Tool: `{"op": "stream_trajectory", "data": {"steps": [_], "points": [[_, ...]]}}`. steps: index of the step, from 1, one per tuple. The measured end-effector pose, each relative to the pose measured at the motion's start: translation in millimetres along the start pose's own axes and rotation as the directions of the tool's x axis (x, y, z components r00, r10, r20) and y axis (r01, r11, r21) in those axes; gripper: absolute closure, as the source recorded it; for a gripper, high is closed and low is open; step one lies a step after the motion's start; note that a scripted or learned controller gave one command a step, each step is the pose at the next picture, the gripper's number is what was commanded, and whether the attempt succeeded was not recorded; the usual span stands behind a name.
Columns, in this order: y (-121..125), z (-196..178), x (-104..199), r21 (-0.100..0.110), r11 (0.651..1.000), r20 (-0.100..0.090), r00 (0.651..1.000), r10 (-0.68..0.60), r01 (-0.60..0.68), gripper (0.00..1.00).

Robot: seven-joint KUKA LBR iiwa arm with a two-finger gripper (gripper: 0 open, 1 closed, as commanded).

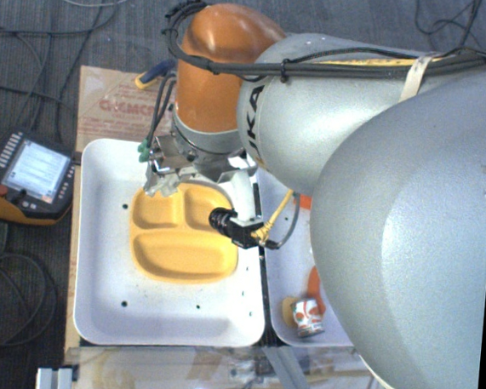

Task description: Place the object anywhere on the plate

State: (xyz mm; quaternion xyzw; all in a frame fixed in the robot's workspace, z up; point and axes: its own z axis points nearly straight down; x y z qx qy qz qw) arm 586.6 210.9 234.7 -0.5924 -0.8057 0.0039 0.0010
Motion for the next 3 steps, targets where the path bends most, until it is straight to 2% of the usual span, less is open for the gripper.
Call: {"op": "stream_trajectory", "data": {"steps": [1, 2, 3], "points": [[23.4, -5.0, -67.7, 0.000, 0.991, 0.001, 0.991, -0.136, 0.136, 1.00], [46.7, 75.7, -45.2, 0.000, 0.968, 0.000, 0.968, -0.249, 0.249, 1.00], [9.3, 11.3, -9.3, -0.001, 0.944, 0.001, 0.944, -0.330, 0.330, 1.00]]}}
